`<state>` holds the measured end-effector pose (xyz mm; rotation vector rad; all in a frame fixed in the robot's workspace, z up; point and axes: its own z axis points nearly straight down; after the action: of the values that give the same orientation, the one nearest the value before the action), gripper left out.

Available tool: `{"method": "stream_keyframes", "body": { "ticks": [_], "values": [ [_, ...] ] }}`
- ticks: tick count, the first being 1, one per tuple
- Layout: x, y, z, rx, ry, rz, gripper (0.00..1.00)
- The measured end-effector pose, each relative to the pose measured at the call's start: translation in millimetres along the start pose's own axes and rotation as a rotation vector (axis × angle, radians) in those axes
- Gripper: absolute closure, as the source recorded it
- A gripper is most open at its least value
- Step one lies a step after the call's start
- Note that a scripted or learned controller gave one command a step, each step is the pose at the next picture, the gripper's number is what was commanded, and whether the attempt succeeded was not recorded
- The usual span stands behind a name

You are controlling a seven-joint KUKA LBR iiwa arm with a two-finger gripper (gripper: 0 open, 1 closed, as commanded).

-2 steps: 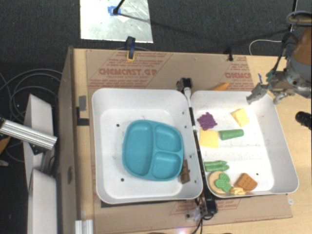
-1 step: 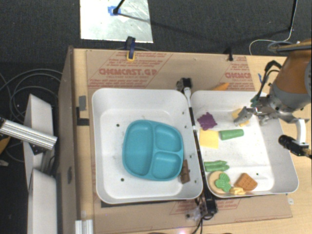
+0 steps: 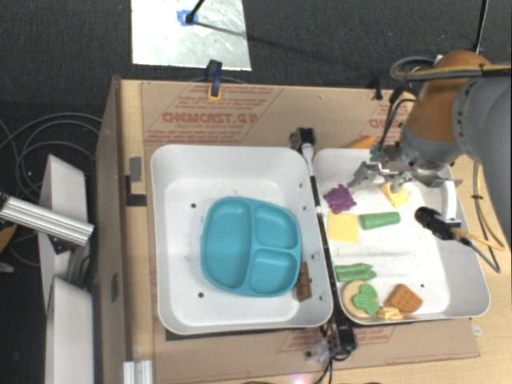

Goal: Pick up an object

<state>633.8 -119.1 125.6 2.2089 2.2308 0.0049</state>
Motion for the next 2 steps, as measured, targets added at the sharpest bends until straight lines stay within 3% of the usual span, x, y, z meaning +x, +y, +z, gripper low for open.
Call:
{"method": "stream_keyframes", "body": {
  "ticks": [1,2],
  "values": [
    [38,25,36,0.0,-0.001,0.002,0.0],
    [-23,-25,29,0.004,-0.001,0.013,0.0]
  ]
}}
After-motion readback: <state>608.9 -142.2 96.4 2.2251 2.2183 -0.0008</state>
